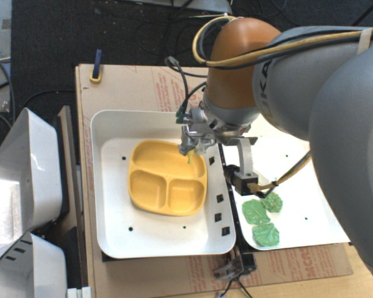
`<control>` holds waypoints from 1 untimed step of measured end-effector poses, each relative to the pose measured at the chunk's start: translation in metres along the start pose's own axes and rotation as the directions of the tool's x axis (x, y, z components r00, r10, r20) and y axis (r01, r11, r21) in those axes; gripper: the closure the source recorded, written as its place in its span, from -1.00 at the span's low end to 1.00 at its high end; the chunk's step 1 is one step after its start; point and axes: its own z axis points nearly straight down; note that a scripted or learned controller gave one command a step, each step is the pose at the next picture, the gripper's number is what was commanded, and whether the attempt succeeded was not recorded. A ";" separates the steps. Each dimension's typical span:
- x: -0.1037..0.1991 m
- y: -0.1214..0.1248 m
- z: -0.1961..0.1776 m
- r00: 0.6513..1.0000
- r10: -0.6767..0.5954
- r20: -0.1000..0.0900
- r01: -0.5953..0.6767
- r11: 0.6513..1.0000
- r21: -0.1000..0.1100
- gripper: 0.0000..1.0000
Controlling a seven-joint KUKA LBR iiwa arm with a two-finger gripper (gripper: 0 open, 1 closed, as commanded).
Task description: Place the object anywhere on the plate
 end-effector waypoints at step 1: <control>0.057 -0.019 -0.006 1.000 0.000 0.000 0.000 1.000 0.001 1.00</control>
